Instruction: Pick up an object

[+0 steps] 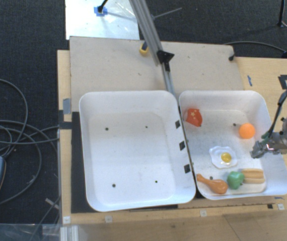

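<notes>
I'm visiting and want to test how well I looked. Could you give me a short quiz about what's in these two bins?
1. True or false: the fried egg lies in the left bin.
2. Which toy sits nearest the gripper: A) red piece, B) orange ball, C) chicken drumstick?
3. What lies between the drumstick and the hot dog?

Key: 1. False, right bin. 2. B. 3. A green vegetable.

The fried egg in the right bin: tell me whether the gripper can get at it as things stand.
Probably yes. The gripper hangs at the right bin's right side, with bare floor between it and the fried egg. The orange ball and hot dog lie off to either side.
</notes>
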Robot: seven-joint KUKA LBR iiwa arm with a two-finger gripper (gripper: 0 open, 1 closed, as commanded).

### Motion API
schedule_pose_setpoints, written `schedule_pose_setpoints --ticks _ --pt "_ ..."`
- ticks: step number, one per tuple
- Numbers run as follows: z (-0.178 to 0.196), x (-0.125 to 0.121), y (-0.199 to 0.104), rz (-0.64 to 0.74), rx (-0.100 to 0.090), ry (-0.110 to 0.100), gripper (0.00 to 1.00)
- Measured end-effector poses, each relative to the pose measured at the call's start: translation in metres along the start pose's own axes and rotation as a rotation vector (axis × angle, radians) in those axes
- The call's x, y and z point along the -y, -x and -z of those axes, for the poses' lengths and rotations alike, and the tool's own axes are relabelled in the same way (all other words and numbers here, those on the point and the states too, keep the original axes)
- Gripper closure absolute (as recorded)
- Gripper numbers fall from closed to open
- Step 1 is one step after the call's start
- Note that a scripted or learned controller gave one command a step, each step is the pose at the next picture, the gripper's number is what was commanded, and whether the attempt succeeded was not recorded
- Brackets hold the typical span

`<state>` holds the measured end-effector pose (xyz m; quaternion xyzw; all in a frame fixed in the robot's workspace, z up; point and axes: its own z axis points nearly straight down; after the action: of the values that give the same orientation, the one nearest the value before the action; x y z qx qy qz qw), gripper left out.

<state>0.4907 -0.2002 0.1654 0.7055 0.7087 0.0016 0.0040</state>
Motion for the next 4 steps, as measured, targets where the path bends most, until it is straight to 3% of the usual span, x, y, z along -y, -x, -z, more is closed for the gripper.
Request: schedule_pose_setpoints --ticks 1,4 --pt "0.043 -0.002 0.001 0.001 -0.001 -0.001 1.00" --pt "0.067 -0.049 -0.157 0.007 -0.005 -0.004 1.00"
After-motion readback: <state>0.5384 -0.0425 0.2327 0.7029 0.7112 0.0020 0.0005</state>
